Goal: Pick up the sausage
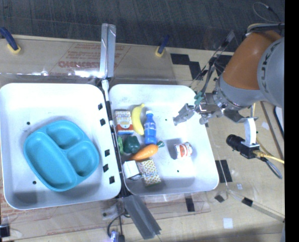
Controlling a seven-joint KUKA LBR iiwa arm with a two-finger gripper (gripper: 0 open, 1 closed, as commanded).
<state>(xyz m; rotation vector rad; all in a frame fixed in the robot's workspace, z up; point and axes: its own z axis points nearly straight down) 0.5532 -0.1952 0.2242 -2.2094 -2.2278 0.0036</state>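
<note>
- The gripper (182, 116) hangs over the upper right part of the right bin (202, 178), right of centre in the frame; its grey fingertip points left and nothing shows between the fingers. Whether it is open or closed cannot be told from this angle.
- The arm (250, 69), with its orange band, reaches in from the upper right of the frame.
- No sausage can be clearly made out; the nearest candidate is a small reddish and white cylinder (182, 150), lying on the bin floor just below the gripper, apart from it.
- Left of the gripper, a blue bottle (150, 128) lies along the bin, with a yellow banana (137, 118) touching its left side.
- A small carton (122, 121) lies beside the banana, near the bin's left wall.
- Below these lie a dark green vegetable (131, 144) and an orange carrot (144, 153), close together.
- A patterned packet (150, 173) lies near the bin's lower edge.
- The left bin (8, 105) fills the left of the frame and holds a blue divided plate (34, 160), tilted toward the lower left.
</note>
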